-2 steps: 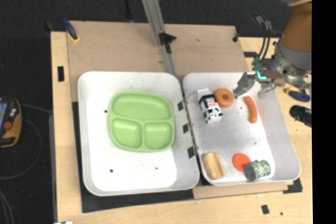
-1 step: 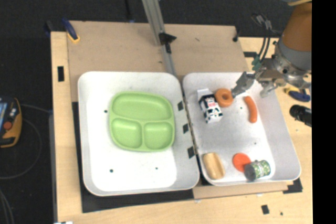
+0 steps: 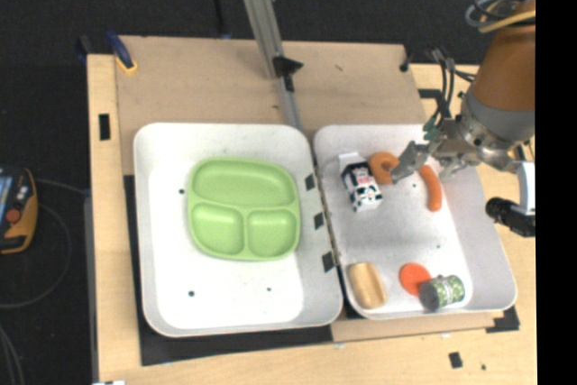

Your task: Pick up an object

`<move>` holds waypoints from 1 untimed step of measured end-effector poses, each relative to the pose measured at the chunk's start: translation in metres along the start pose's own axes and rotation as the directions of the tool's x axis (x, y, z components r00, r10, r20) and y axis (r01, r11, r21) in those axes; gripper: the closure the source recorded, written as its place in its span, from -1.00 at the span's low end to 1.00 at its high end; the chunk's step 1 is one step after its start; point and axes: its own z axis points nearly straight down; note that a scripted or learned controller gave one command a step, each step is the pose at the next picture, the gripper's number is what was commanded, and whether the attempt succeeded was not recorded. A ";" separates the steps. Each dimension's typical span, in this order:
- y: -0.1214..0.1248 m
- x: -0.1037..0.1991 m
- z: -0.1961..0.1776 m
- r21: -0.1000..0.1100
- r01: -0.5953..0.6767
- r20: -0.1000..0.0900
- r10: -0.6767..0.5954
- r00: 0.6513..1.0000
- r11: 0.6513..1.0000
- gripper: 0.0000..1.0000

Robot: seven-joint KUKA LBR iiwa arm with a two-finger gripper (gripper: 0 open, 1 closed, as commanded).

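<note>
I have no object in my grasp yet, so the likeliest target is the orange ring (image 3: 384, 167), which lies on the floor of the right bin (image 3: 469, 270) just off the tip of my hand (image 3: 416, 160). My hand hangs low over the bin's upper part, angled toward the ring, and I cannot tell whether it is parted or closed. The placing looks like an approach for a grasp, not a carry.

Just left of the ring sits a small black-and-white toy cow (image 3: 361, 185). Right of the ring, past my hand, lies an orange sausage-shaped toy (image 3: 434, 190). Well below the ring, along the bin's lower wall, rest a tan bread-like piece (image 3: 366, 283), a flat orange disc (image 3: 413, 276) and a green can (image 3: 443, 290) touching that disc.

Further left of the ring, the left bin (image 3: 162, 284) holds a green divided plate (image 3: 243, 208). Both bins stand on the worktop (image 3: 198, 81).
</note>
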 end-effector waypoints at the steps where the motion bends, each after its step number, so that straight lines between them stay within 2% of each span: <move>1: 0.008 0.004 0.047 -0.001 -0.001 0.000 0.001 1.000 1.000 -1.00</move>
